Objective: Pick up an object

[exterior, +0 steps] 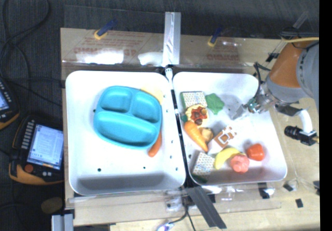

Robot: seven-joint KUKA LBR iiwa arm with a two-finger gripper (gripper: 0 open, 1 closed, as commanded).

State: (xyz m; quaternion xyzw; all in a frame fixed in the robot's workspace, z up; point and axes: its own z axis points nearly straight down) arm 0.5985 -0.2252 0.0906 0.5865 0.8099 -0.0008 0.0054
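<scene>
Arm [290, 71] reaches from right; pincer [239, 110] low over right bin [270, 173], seemingly empty.

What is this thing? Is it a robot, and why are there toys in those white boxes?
Yes, it's a robot arm, grey and orange, reaching in from the right. A camera above the bench looks down on two shallow white bins. The left bin holds a blue plate with sections, with something orange poking out from under its edge. The right bin holds toy food: a carrot, a banana, a red tomato, something green and small boxes. The arm's gripper is over the right bin, and I can't see anything held in it.
</scene>
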